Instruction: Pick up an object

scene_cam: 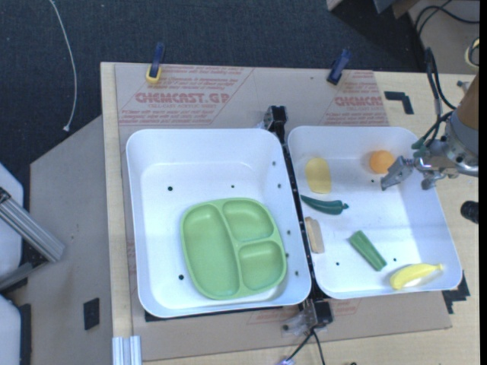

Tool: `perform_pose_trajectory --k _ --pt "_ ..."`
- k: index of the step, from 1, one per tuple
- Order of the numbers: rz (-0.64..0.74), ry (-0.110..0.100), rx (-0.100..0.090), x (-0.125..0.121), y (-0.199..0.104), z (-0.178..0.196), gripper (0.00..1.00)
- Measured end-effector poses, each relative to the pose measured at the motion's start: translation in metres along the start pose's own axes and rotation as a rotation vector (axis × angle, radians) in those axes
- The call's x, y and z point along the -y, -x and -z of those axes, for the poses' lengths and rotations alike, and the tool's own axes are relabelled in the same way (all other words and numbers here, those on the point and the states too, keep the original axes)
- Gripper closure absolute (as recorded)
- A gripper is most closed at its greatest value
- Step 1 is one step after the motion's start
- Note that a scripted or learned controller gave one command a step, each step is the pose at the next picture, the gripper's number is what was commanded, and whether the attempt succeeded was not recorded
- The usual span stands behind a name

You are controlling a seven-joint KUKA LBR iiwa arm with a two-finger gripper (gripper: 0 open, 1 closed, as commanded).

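Note:
The right bin (pixel 437 226) holds several small items: an orange ball (pixel 380 160) at the back, a pale yellow piece (pixel 319 175), a dark green pepper (pixel 326 204), a green block (pixel 367 249), a yellow banana (pixel 415 275) at the front right, and a tan stick (pixel 314 234) by the left wall. My gripper (pixel 411 177) hovers over the bin's back right part, just right of and below the orange ball. Its fingers stand open with nothing between them.
The left bin (pixel 152 166) carries a light green divided plate (pixel 232 245) in its front half. A dark ridge (pixel 293 196) separates the two bins. Blue clamps (pixel 338 65) hold the board at the back edge.

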State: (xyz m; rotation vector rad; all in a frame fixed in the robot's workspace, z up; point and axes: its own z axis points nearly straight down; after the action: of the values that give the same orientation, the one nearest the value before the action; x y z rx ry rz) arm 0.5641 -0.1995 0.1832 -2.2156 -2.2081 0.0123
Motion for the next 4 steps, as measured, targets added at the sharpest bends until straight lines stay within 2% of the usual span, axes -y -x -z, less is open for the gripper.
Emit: perform_pose_trajectory --k 1,3,4 --pt "0.004 0.014 0.004 -0.003 0.000 0.008 0.00" --pt "0.003 0.012 0.003 -0.009 -0.009 -0.099 0.00" --pt "0.004 0.016 0.004 -0.009 -0.009 -0.088 1.00"
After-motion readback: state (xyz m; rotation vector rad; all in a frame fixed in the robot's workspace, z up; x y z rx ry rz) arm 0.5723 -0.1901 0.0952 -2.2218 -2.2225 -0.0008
